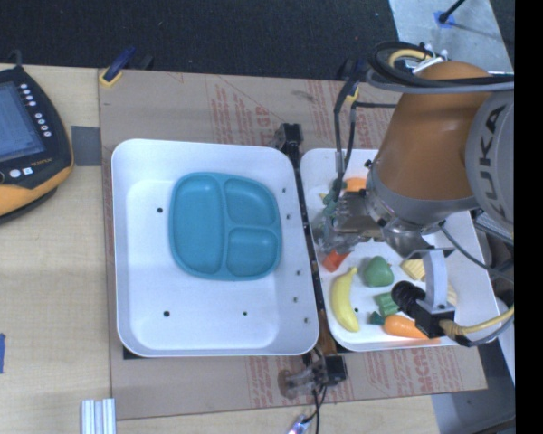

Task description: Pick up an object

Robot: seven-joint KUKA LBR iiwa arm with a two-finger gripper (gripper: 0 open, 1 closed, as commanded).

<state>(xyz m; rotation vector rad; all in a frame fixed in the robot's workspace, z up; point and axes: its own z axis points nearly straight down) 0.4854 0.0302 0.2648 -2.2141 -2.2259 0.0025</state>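
Toys are still lying in the right bin (475, 269), so the picking up is not looking done yet. A yellow banana (344, 301), a green pepper (376, 271), an orange carrot (404, 327) and a small red piece (333, 260) are all resting on the white floor of that bin. The left bin (140, 269) is holding a blue plate (224, 225) with three parts. The big grey and orange arm (430, 165) is reaching in from the right and bending down over the far side of the right bin. Its jaws are hanging low just beside the red piece (I cannot tell if they are spread or pressed together). Nothing is showing between them, so grabbing and lifting are still left to do.
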